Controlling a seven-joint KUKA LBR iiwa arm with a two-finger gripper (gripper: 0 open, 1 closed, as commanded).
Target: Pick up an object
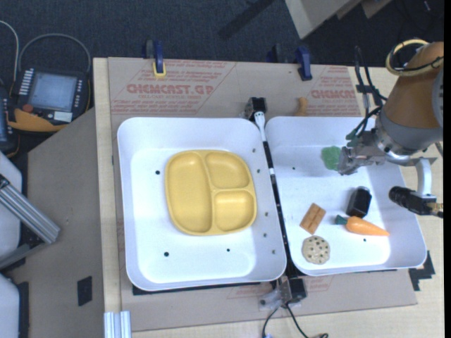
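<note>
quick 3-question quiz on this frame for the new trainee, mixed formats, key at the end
1. True or false: the yellow plate lies in the left bin.
2. Which item in the right bin is closest to the gripper?
A. carrot
B. cookie
C. green item
3. Fill in: the black block sits just above the ____ in the picture.

Key: 1 true. 2 C; the gripper is right beside it, though a grasp cannot be confirmed. 3 carrot.
</note>
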